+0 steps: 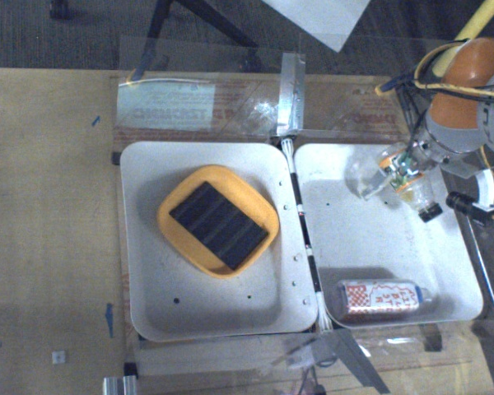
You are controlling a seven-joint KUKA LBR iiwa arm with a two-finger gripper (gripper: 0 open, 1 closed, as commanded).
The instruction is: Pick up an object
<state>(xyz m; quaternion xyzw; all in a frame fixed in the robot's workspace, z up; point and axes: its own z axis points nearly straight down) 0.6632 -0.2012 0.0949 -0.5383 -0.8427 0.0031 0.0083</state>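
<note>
Nearest the camera, a bottle with a red-and-white label is lying on its side along the front wall of the right bin, and an orange pad with a dark ribbed top is sitting mid-left bin. My claw is hovering over the right bin's far corner beside something clear and crumpled, and I cannot tell how wide it stands. I am judging the bottle the surer pick, gripped across its narrow width.

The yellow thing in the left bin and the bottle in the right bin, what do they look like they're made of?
The yellow object looks like matte moulded plastic or rubber, with rounded, even-coloured edges; its dark ribbed top panel could be rubber or textured plastic. The bottle looks like clear plastic, slightly glossy, wrapped in a red-and-white patterned printed label, probably paper or film. Both bins look like matte white plastic.
</note>
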